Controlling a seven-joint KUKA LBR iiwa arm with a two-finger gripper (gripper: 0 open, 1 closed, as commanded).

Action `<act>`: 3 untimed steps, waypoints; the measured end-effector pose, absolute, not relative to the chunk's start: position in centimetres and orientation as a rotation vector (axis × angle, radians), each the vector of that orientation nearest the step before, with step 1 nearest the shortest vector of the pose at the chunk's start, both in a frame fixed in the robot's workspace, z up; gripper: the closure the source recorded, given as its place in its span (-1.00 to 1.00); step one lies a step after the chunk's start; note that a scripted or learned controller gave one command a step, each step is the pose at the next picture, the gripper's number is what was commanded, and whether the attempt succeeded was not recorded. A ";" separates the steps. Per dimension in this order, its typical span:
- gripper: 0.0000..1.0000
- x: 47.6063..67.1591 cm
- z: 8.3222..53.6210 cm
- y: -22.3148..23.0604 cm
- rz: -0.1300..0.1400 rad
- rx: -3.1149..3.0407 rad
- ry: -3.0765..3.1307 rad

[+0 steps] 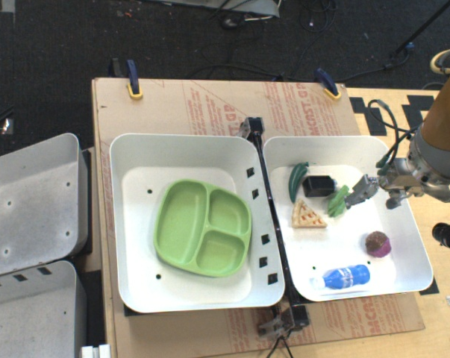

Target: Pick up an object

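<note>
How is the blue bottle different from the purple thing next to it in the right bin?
The blue bottle is long and lies on its side near the bin's front wall; the purple thing is short and roundish, sitting further back. The bottle is bright blue with a white patch at one end, while the purple thing is dark maroon all over. Both rest on the floor of the right bin, apart from each other and away from the gripper.
</note>
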State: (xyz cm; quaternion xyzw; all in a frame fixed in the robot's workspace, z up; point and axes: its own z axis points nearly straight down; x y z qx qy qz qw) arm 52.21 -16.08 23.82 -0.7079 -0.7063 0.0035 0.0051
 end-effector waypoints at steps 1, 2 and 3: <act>-1.00 52.5 24.4 -16.0 0.001 -2.220 -2.222; -1.00 53.2 18.5 -15.5 0.004 -2.218 -2.217; -1.00 52.4 12.6 -14.9 0.004 -2.219 -2.216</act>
